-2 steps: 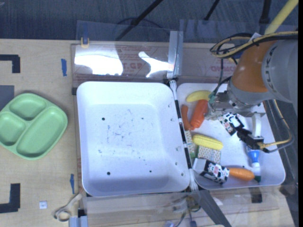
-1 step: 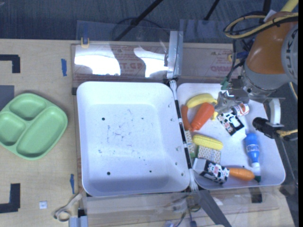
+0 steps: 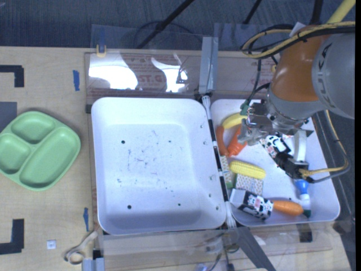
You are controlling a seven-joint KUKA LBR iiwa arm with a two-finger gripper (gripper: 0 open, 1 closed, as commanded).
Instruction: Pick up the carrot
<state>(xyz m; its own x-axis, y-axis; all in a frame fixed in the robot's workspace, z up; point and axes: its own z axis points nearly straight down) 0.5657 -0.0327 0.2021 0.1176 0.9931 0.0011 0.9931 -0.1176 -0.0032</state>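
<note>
The pincer hangs low over the right bin, its fingertips at the upper end of an orange carrot; whether they clamp it cannot be told. A second carrot lies well below it, a corn cob just beneath, a banana just above-left.

Orange carrot flat in right bin
</note>
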